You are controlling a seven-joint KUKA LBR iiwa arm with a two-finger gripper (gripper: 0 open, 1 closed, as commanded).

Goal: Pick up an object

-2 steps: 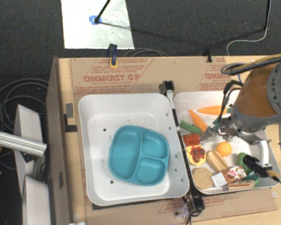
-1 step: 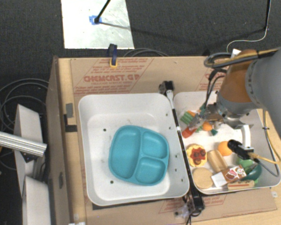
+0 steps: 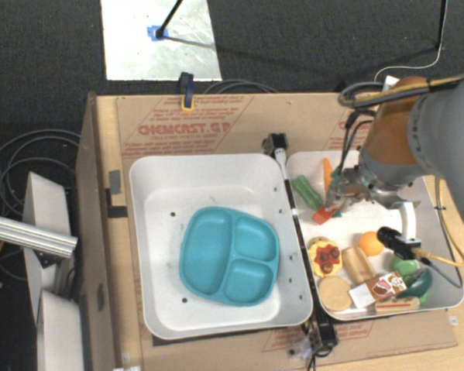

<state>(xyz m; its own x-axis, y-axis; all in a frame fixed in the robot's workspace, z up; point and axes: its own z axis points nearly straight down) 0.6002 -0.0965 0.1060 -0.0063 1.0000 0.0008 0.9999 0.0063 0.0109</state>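
A blue plate (image 3: 229, 255) sits in the left bin (image 3: 152, 224), and toy food fills the right bin (image 3: 439, 298). The gripper (image 3: 342, 192) hangs low by the carrot (image 3: 327, 177) and a red piece (image 3: 325, 213); I cannot tell if its jaws are open. It looks ready to grab, so next it must close on one toy and lift

One fixed camera — high above, slanted down on both bins (image 3: 208, 170).
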